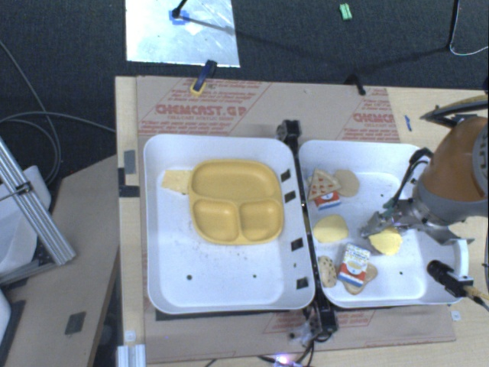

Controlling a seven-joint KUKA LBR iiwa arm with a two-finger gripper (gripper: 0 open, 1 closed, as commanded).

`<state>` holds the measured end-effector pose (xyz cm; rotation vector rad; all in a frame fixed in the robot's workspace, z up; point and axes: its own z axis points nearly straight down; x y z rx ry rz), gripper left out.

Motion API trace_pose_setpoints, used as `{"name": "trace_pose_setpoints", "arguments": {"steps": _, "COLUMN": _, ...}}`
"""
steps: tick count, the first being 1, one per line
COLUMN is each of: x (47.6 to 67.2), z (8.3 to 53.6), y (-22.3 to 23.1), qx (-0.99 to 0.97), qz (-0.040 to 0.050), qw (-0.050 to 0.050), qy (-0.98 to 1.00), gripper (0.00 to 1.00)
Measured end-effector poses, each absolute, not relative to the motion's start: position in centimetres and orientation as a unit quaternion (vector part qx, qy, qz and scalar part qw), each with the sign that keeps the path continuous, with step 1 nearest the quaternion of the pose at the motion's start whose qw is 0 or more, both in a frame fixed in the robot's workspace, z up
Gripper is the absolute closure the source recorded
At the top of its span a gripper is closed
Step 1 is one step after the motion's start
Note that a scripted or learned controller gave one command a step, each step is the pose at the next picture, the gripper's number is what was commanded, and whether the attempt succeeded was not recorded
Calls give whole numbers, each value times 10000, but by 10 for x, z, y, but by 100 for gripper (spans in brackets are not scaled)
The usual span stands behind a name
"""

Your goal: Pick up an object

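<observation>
Two white bins sat side by side on the bench, the left bin (pixel 157 281) and the right bin (pixel 409 289), seen from above at a slant. A yellow divided tray (pixel 233 201) lay in the left bin, with a pale yellow flat piece (pixel 176 180) just beside its left edge. In the right bin, a pizza slice (pixel 322 182) and a small red, white and blue carton (pixel 328 199) lay near the upper left, with a round tan cookie (pixel 348 182) touching the slice's right side. A yellow lump (pixel 331 228) sat below them. Near the bottom, a second carton (pixel 354 264) rested beside a speckled cookie (pixel 327 271). The arm (pixel 454 174) reached in from the right, and its gripper (pixel 380 226) was low in the right bin, right over another yellow lump (pixel 386 241). Whether the claw was spread, closed, or gripping that lump could not be told from above.
</observation>
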<state>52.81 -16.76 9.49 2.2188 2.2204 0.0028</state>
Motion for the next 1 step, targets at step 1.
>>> {"name": "trace_pose_setpoints", "arguments": {"steps": 1, "x": 623, "z": 131, "y": -104, "qx": 7024, "qz": 47, "qw": 44, "qy": 7118, "gripper": 100}}
